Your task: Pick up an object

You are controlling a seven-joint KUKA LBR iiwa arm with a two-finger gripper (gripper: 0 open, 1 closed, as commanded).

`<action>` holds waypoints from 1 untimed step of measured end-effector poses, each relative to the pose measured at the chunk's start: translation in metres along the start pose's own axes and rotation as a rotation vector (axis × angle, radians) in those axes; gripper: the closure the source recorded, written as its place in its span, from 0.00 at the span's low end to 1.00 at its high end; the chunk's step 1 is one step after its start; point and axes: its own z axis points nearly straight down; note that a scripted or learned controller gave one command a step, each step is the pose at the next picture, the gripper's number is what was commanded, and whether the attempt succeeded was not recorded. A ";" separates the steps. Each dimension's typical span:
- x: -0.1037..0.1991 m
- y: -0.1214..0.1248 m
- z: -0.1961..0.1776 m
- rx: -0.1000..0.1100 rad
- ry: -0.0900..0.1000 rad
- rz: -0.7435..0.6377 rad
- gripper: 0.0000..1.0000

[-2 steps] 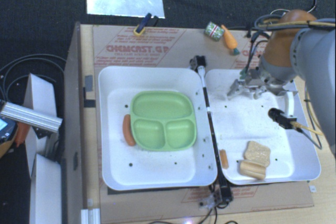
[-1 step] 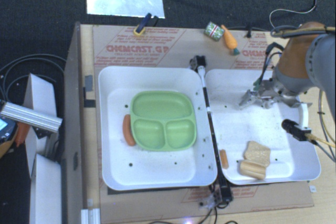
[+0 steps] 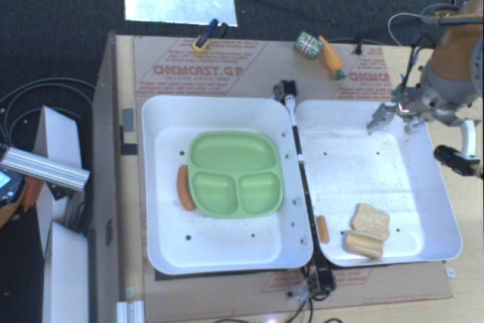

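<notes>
Camera view: two shallow white bins are seen side by side on a cardboard-covered bench, with the arm entering from the right.
Gripper: the gripper point(image 3: 397, 116) is seen over the far right corner of the right bin point(image 3: 423, 185); two pale fingers are seen splayed apart, with nothing between them.
Candidate objects, right bin: a toast-like slice point(image 3: 370, 219) and a bread roll point(image 3: 364, 244) are found touching each other near the near edge, right of centre; a small orange piece point(image 3: 323, 229) is found against the bin's left wall, close to the near edge.
Candidate objects, left bin: a green divided plate point(image 3: 234, 174) is placed at the centre; a toy sausage point(image 3: 184, 187) is laid just beside the plate's left rim.
Key relation: the slice and roll are judged the nearest targets; they lie from the fingers toward the bin's near edge and slightly toward its left wall, well apart from the gripper.
Long axis: the roll's length is seen running roughly along the near edge, so a closing direction across that axis is judged suitable.
Bench clutter: a small can point(image 3: 308, 44) and a toy carrot point(image 3: 330, 57) are seen at the far edge, outside the bins.
Task state: no object is yet grasped.
</notes>
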 end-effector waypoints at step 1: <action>0.043 -0.028 0.066 0.004 0.003 -0.002 0.00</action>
